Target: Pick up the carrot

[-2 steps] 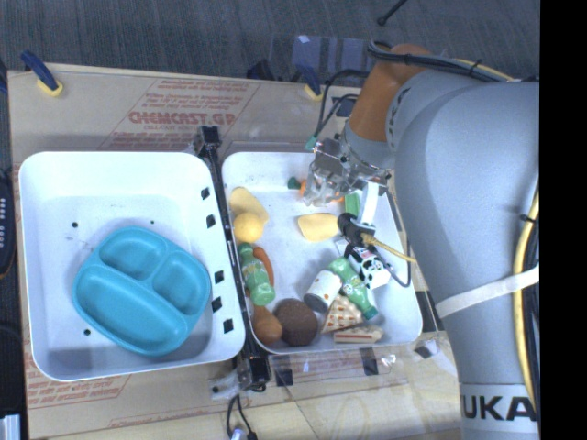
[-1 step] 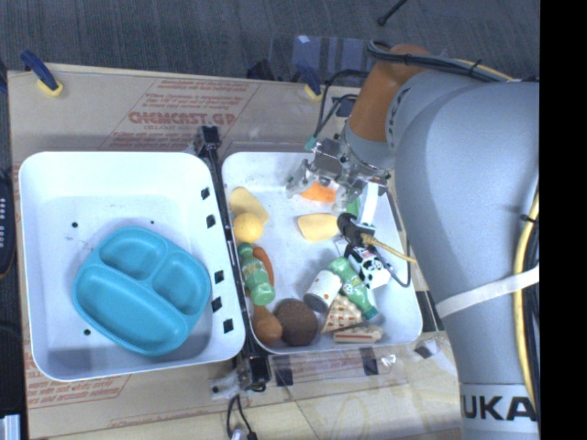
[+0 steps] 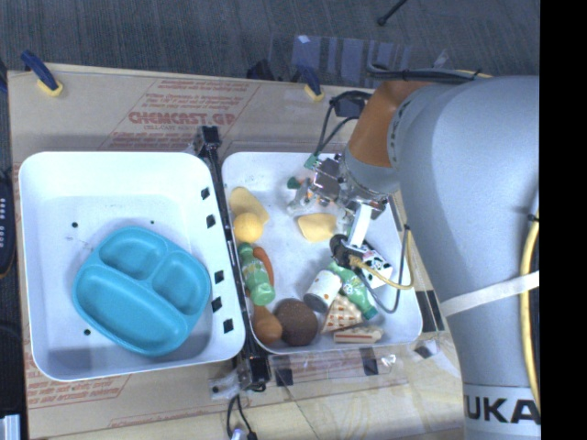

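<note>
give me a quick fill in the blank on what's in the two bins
1. The blue divided plate lies in the ____ bin.
2. The carrot lies in the ____ bin, by its left wall.
3. The colour of the arm's band is ____.
4. The brown round ball sits near the right bin's ____ edge.

Missing words: left; right; orange; front

One fixed overhead camera, angled down on the bench.
It faces 12 o'clock, at middle range; left bin (image 3: 37, 246) at 9 o'clock, right bin (image 3: 275, 168) central, arm (image 3: 459, 209) from 3 o'clock.
</note>
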`<state>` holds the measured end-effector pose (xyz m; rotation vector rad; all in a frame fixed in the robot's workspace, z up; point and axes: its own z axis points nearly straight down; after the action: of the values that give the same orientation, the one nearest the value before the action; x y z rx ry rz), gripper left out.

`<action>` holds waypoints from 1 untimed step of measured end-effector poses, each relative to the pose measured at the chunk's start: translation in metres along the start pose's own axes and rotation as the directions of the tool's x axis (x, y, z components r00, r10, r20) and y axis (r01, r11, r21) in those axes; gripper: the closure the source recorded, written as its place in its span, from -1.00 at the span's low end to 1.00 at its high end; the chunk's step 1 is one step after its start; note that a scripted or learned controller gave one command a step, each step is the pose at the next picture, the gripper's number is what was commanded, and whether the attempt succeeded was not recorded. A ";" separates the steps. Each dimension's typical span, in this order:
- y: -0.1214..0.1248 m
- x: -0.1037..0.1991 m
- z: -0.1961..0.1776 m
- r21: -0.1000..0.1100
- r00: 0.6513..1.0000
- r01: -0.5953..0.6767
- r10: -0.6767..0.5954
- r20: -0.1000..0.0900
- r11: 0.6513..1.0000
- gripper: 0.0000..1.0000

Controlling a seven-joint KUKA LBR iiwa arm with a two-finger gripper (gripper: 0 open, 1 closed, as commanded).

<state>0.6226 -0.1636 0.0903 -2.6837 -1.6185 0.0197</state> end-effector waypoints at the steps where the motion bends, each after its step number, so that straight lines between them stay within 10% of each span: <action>1: -0.070 0.000 0.000 0.001 1.000 -0.020 0.020 -0.003 1.000 -1.00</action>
<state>0.5604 -0.1308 0.0909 -2.6980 -1.5901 0.0173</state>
